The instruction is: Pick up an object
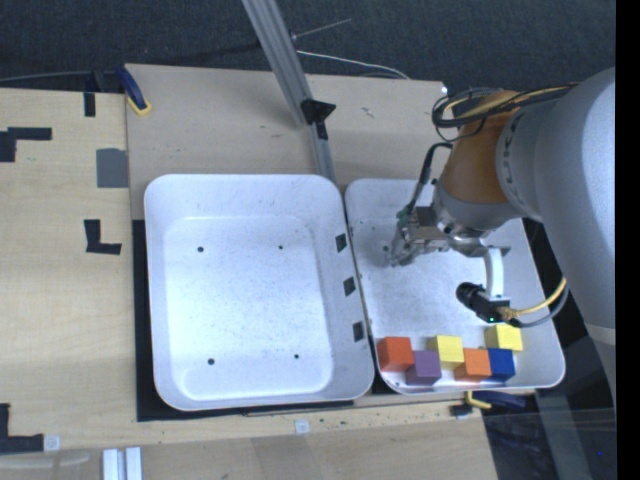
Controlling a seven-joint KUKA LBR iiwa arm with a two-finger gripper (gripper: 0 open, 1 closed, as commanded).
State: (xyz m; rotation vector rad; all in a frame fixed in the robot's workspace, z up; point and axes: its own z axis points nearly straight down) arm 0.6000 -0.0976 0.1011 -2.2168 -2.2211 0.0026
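Note:
Several small blocks lie in a cluster along the near edge of the right bin (400, 288): an orange block (396, 352), a purple block (426, 366), a yellow block (449, 348), another orange block (476, 363), a blue block (501, 364) and a second yellow block (505, 338). My gripper (402, 251) hangs over the upper middle of the right bin, well behind the blocks, close to the bin floor. I see nothing between its fingers.
The left bin (160, 268) sits beside the right one, its wall touching it. A slanted metal rail (280, 58) rises from the back of the bench between the bins. The arm's grey body (570, 168) covers the right bin's far right side.

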